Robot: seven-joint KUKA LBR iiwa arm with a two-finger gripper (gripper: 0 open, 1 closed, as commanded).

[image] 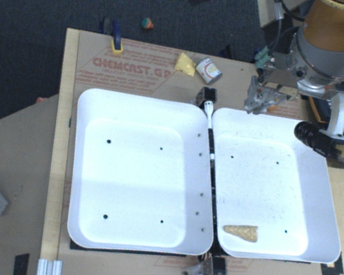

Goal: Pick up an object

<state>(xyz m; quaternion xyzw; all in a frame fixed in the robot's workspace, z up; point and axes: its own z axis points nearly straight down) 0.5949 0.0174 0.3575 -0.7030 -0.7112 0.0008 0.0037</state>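
Item 1: flat tan wedge-shaped scrap (241,231), lying near the front of the right white bin (316,210). My jaws (257,106) hang above its far rim; spread or pressed, cannot tell. Risk: thin piece, fingers skid over it.

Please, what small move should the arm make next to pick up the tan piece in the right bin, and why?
Probably it should first travel toward the near edge of the right bin until it is above the tan piece. The gripper hangs over the bin's far rim, holding nothing, while the piece lies alone near the front wall, well apart from it. Descending can come after that.
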